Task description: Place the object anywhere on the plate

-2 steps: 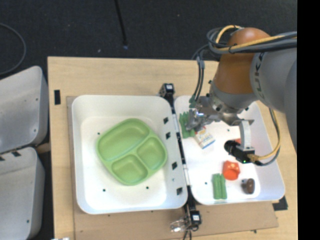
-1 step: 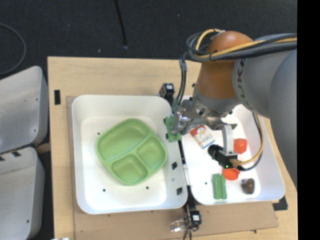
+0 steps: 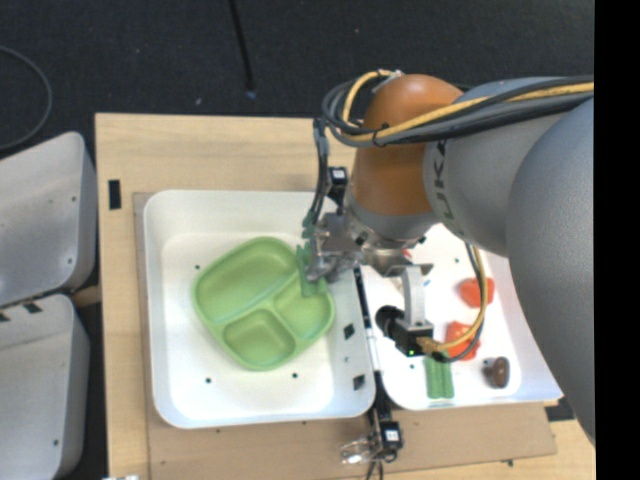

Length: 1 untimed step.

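The plate (image 3: 255,303) is the target, so work down to it from the biggest thing here. The grey arm (image 3: 500,158), smooth-shelled with an orange band, reaches in from the right. Below it are two shallow white bins, glossy hard plastic with rounded corners. The plate lies in the left bin (image 3: 175,368). It is pale green, moulded and slick, and split into three rounded wells. The gripper (image 3: 318,260) hangs over the plate's right rim, and I cannot tell whether it is spread, closed or carrying anything. I'd shift it left toward a well before release, since anything dropped on that raised rim could slide off. In the right bin (image 3: 520,388) lie a green block (image 3: 438,380), an orange piece (image 3: 470,290) and a brown lump (image 3: 495,370)
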Available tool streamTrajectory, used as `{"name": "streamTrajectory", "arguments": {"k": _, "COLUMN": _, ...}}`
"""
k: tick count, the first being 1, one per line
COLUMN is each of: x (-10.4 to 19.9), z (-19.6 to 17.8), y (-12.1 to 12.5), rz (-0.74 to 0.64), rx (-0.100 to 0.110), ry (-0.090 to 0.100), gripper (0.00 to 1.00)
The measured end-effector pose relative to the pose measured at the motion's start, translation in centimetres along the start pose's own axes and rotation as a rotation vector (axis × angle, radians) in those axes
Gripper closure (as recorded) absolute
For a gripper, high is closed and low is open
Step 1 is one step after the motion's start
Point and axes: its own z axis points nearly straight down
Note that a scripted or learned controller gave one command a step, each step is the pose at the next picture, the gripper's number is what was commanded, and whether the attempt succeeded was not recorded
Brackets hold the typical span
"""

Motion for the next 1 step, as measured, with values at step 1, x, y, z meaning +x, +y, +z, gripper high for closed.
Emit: {"name": "streamTrajectory", "arguments": {"k": 1, "x": -0.39, "z": 0.01, "y": 0.08, "rz": 0.007, "rx": -0.001, "ry": -0.002, "gripper": 0.0}}
